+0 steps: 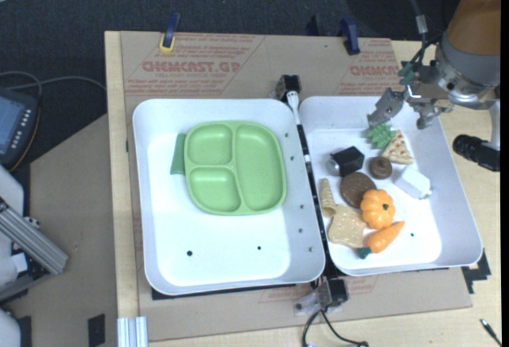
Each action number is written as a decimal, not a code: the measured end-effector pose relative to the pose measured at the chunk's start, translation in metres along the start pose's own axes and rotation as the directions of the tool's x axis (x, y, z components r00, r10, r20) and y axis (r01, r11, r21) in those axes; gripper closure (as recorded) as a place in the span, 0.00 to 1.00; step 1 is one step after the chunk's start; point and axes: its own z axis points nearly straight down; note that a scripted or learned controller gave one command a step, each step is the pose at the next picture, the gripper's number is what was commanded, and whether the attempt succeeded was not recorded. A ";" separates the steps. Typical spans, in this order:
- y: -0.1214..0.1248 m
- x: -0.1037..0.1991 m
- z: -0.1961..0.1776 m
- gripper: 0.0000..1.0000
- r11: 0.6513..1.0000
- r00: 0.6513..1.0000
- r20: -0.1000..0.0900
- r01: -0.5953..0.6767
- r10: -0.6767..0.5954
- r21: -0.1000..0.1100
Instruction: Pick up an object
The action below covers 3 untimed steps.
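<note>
The arm [477,11] comes in from the upper right corner of the camera view, its orange band uppermost and the grey wrist [469,71] below it, angled down and to the left. The claw [407,111] hangs at the end of the wrist, pointing down. Its two fingers stand spread apart, one [385,109] reaching out to the left, the other [428,113] nearer the wrist. Nothing sits between them.

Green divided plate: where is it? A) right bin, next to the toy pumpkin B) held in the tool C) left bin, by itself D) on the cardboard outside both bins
C: the green divided plate lies flat in the left bin; the toy pumpkin and the other small items sit in the right bin.
</note>
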 end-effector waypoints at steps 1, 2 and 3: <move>0.002 0.000 -0.007 0.00 1.000 1.000 0.002 0.002 -0.002 -0.013; 0.004 -0.009 0.050 0.00 1.000 1.000 0.001 0.001 -0.001 -0.007; 0.006 -0.005 0.094 0.00 1.000 1.000 0.001 0.002 -0.002 -0.008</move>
